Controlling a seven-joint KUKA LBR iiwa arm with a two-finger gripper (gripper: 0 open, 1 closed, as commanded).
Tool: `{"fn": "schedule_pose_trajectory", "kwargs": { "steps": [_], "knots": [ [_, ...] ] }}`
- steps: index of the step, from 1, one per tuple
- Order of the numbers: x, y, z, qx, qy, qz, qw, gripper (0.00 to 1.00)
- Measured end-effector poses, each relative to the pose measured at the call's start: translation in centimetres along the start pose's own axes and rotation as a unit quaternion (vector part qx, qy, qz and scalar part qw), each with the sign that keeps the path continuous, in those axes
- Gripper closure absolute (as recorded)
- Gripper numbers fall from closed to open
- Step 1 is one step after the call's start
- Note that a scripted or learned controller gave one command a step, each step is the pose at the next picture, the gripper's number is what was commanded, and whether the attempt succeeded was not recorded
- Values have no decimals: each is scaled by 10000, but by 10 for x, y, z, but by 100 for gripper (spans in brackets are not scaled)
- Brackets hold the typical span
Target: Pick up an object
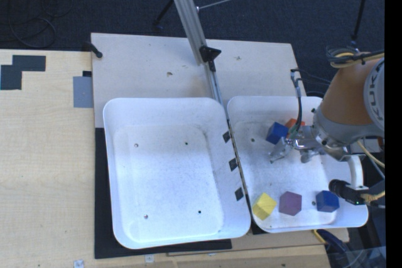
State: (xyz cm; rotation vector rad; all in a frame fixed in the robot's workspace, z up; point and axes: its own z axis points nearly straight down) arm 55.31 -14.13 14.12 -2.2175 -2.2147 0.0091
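Observation:
My gripper (290, 155) hangs over the right bin (251, 111), in its upper middle. Its two fingers stand apart and open, with bare bin floor between them. A blue cube (276, 133) lies just beyond the left finger, up and to the left of the gripper. A small orange piece (292, 125) peeks out beside that cube, partly hidden by the wrist. Along the bin's near edge lie a yellow block (264, 205), a purple block (290, 203) and a second blue block (326, 201).
The left bin (125, 111) sits beside the right one, with black clips (232, 164) along the shared wall. A slanted aluminium post (188, 16) rises behind the bins. The arm's orange and grey body (352, 103) covers the right bin's far right corner.

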Motion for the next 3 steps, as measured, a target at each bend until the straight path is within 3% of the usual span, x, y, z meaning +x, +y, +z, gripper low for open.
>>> {"fn": "schedule_pose_trajectory", "kwargs": {
  "steps": [1,2,3],
  "knots": [
    [9,65,51,-59,-11,-18,10000,0],
    [39,108,49,-56,-4,-24,10000,0],
    [38,105,40,-21,-9,-45,10000,100]
  ]
}}
